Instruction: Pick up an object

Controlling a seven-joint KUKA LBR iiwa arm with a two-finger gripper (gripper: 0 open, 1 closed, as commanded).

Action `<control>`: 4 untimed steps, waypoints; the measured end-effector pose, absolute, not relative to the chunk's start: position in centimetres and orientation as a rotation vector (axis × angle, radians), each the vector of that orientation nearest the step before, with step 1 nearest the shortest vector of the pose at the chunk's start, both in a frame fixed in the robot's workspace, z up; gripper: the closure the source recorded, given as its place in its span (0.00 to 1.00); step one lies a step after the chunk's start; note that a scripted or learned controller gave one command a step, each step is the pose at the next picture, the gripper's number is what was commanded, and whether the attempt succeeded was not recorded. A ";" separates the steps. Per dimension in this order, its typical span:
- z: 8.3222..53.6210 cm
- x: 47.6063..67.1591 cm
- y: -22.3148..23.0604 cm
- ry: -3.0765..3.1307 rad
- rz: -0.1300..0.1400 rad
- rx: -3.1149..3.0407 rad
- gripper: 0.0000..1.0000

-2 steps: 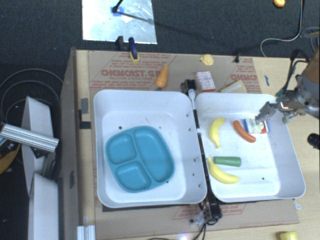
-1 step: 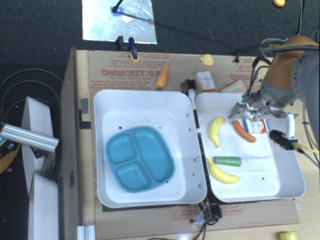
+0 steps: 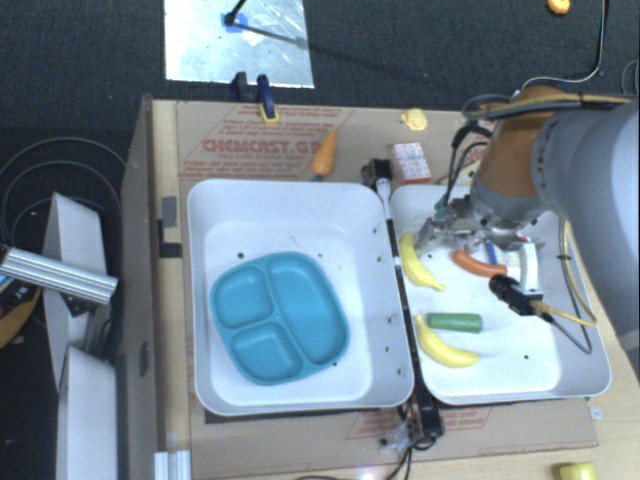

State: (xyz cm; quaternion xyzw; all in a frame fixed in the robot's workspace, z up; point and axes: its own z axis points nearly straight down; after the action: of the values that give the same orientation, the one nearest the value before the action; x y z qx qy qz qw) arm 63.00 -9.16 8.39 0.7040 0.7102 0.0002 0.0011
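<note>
The right bin (image 3: 575, 368) holds a banana (image 3: 415, 265) near its left wall. A second banana (image 3: 445, 348) lies toward the front, with a green cylinder (image 3: 455, 321) just behind it. An orange-red sausage-shaped thing (image 3: 478, 263) lies in the middle of the bin. My gripper (image 3: 470, 233) hangs low over the back of this bin, right above the orange-red thing and just right of the first banana. Nothing shows between its fingers.
The left bin (image 3: 230, 218) holds a blue divided plate (image 3: 280, 316). Behind the bins on the cardboard lie a carrot (image 3: 323, 153), a small printed box (image 3: 410, 161) and a yellow lump (image 3: 414, 120). A blue clamp (image 3: 255, 90) stands at the bench's back edge.
</note>
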 end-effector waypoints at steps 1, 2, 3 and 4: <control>8.4 59.1 -9.6 2.223 -0.002 2.222 0.00; 8.6 64.7 -12.9 2.220 0.006 2.212 0.00; 14.2 67.1 -18.1 2.215 0.005 2.215 0.00; 8.7 63.2 -19.4 2.215 0.010 2.212 0.00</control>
State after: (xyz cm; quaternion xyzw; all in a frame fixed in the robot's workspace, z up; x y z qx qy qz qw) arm 63.23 -19.36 8.69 0.7065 0.7076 0.0033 0.0058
